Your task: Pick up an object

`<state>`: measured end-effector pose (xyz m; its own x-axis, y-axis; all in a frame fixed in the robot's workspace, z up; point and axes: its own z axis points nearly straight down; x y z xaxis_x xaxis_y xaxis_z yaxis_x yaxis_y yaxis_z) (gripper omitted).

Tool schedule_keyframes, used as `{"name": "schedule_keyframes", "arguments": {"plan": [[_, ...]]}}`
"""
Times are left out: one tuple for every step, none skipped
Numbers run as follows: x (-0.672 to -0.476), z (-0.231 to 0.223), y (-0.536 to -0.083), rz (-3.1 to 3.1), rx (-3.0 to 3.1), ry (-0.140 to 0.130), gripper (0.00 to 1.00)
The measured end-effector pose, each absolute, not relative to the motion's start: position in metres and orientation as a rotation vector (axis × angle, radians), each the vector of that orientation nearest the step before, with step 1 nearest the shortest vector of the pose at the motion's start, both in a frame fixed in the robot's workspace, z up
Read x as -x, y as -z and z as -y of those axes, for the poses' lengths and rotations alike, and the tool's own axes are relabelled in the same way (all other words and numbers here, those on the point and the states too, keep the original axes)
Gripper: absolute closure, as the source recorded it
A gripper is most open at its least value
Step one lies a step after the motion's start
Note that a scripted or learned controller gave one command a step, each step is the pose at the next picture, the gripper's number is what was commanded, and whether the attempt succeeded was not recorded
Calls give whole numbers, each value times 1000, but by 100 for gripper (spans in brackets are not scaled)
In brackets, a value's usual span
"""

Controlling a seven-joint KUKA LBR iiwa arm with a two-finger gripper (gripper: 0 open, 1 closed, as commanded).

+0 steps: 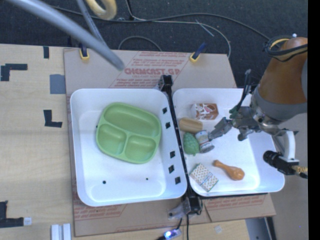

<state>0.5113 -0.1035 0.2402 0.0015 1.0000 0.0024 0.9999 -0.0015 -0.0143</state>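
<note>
Five objects; hand [210,140] touching green one [190,144].

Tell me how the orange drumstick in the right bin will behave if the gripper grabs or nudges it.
The orange drumstick looks like moulded plastic toy food, so probably stiff and light. Its glossy, rounded bulb may slip between fingers. Lying free on the right bin floor, apart from neighbours, it would likely pivot or roll when nudged.

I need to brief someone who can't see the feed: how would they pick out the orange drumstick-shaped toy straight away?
Look in the right bin, the one without the green tray. Near its front edge lies the orange drumstick toy, right of the checkered packet. It is the bin's only orange, club-shaped item.
</note>
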Motion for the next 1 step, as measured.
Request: {"name": "schedule_keyframes", "arguments": {"plan": [[-514, 103, -246, 2223, 2218, -1, 0]]}}
